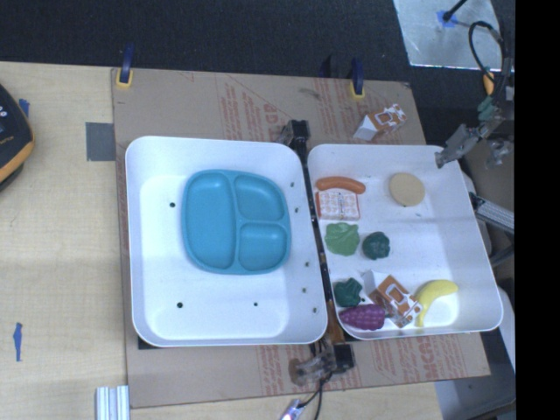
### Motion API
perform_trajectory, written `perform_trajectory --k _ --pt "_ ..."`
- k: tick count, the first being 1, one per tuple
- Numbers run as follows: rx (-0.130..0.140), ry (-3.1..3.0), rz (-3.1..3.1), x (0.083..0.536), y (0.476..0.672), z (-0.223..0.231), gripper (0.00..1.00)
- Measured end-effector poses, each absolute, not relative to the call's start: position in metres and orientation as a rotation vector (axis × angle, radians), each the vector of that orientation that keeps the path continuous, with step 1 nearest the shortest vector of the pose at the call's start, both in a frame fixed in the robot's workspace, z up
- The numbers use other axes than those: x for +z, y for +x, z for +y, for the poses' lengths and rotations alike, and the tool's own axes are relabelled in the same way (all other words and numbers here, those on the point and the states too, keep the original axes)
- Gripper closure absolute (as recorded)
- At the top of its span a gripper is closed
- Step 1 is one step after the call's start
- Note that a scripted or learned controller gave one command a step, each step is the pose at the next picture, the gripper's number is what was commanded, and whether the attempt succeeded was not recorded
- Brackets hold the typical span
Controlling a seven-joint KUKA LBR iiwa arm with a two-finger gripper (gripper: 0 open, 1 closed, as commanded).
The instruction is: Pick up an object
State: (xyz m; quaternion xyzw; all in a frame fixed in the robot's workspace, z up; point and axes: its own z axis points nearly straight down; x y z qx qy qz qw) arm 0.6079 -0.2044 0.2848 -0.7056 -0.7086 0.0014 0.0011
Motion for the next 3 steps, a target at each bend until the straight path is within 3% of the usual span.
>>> perform_trajectory --k 1,2,3 --pt "0.006 -2.212 -2.225 0.136 0.603 -0.123 0.0" --pt "0.005 -2.215 -2.225 0.092 0.555 -0.146 0.0" --pt "0.008 -2.211 -2.229 0.102 0.556 -0.147 1.0"
